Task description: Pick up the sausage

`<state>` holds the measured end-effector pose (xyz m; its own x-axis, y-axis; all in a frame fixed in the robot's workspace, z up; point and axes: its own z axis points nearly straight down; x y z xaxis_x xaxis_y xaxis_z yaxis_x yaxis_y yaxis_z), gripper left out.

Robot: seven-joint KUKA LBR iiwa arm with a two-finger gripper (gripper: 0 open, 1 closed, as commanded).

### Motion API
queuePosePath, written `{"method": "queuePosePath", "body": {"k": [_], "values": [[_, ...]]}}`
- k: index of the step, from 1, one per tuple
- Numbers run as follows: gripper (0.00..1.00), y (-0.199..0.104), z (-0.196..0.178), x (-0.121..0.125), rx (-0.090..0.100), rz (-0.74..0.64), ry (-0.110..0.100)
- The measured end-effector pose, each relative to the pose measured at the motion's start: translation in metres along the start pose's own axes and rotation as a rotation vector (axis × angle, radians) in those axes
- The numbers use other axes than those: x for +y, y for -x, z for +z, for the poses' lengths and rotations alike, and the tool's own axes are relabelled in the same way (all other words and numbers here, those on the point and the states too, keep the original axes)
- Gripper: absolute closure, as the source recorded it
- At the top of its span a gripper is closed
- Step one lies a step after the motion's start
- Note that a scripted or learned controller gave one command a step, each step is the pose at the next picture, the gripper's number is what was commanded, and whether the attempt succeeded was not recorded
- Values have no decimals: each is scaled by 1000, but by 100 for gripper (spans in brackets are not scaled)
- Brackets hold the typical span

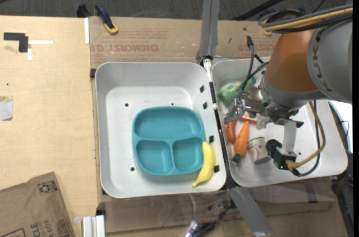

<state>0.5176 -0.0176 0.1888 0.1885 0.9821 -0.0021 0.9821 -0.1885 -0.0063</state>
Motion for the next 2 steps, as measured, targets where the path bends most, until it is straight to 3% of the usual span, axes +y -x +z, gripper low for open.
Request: {"method": "queuePosePath", "body": {"k": [1,2], "values": [[0,-27,-128,-10,-2,-61,3],[0,2,-32,18,-1,-52,0]]}}
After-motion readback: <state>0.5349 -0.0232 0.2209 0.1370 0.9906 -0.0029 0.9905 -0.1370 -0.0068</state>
